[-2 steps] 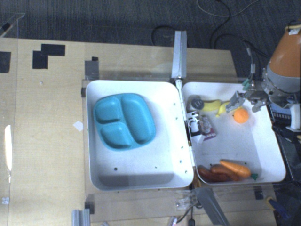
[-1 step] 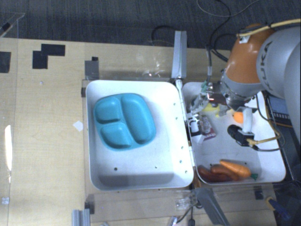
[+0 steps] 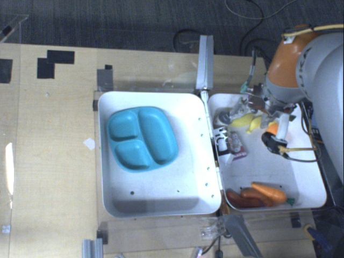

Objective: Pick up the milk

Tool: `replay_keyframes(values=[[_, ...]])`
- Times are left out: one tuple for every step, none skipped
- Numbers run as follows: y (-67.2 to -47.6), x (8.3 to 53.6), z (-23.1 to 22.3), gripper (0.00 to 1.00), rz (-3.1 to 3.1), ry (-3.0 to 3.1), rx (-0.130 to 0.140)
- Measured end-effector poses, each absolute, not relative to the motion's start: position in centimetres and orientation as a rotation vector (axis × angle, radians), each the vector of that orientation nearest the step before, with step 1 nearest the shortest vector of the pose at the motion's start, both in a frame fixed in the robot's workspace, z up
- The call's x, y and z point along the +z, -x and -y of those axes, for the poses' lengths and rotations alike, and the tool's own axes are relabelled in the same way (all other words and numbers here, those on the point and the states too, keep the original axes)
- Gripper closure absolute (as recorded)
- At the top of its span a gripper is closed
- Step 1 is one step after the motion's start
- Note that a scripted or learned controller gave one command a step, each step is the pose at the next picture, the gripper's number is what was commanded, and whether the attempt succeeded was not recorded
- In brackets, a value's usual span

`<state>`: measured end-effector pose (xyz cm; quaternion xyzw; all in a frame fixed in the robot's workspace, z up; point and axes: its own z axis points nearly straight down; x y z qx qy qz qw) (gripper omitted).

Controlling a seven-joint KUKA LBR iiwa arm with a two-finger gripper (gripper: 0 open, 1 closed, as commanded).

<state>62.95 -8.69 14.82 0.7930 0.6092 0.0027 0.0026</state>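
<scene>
The bench [image 3: 48,160] was a pale wooden surface under a clear sheet, with black markers near its far left corner and dark carpet and loose cables beyond it. Two shallow white bins sat side by side, divided by a metal rail. The left bin [image 3: 161,198] held a blue divided plate [image 3: 142,137] and nothing else of note. The right bin [image 3: 306,187] held a carrot [image 3: 269,192] and a dark red sausage-like item [image 3: 244,199] along its near wall, a yellow banana-shaped piece [image 3: 248,123] near its far end, and a small black-and-white carton, judged to be the milk [image 3: 221,142], lying against the wall next to the dividing rail. The arm [image 3: 293,63], grey with an orange band, reached in from the right, and its gripper [image 3: 257,107] hung over the far part of the right bin, near the yellow piece and apart from the milk. Whether its fingers were spread or closed could not be determined. Nothing was seen between them. On this evidence the pick was not done: the milk lay in the bin, and the approach, grasp and lift all remained.
</scene>
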Motion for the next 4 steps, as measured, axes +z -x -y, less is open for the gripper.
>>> replay_keyframes(values=[[-64.5,13.1,8.6,0.00,-1.662,-2.639,0.045],[-63.7,10.8,8.3,0.00,-1.379,-2.821,0.005],[-65.0,18.6,7.6,0.00,-1.436,-2.792,0.007],[-58.9,18.5,-2.8,0.00,-1.302,-2.860,0.004]])
